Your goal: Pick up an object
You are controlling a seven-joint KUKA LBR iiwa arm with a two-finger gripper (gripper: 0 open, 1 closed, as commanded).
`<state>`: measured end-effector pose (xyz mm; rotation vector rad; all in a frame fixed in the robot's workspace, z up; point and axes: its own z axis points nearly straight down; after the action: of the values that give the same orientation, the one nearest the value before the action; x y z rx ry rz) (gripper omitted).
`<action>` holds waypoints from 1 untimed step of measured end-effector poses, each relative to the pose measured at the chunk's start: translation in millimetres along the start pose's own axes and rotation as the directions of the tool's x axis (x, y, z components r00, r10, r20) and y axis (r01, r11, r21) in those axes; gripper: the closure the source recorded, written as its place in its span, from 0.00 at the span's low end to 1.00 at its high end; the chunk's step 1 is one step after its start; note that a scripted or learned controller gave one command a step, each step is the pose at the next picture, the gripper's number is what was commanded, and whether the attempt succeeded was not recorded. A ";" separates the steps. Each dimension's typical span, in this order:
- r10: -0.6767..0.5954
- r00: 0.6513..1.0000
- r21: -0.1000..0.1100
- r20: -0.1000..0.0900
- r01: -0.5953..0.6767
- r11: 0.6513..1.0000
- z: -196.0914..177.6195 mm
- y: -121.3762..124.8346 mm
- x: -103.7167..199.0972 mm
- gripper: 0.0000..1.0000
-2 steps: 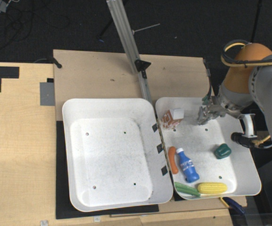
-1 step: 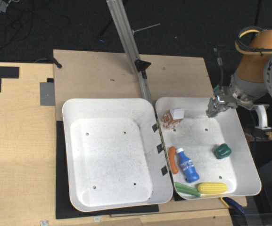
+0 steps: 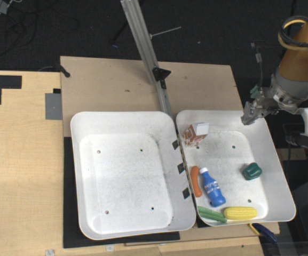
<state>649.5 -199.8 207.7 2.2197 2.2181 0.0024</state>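
The right bin (image 3: 266, 159) holds several small objects. A brown and white carton (image 3: 195, 134) lies near its back left corner. An orange carrot-like piece (image 3: 196, 181) and a blue bottle (image 3: 212, 187) lie side by side by the left wall. A yellow corn cob (image 3: 240, 213) and a green pod (image 3: 212, 215) rest along the front wall. A dark green block (image 3: 252, 170) sits towards the right. My gripper (image 3: 249, 114) hangs over the bin's back right corner, away from all of them, with nothing seen in it.
The left bin (image 3: 89, 127) stands beside the right one, with black clips along the shared wall. A slanted aluminium bar (image 3: 145, 49) rises behind the bins. The brown board and wooden bench lie around them.
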 end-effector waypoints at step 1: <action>-0.003 1.000 0.002 -0.001 0.003 1.000 -22.5 0.5 -0.6 1.00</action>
<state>649.9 -200.4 230.3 2.2175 2.2234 0.0015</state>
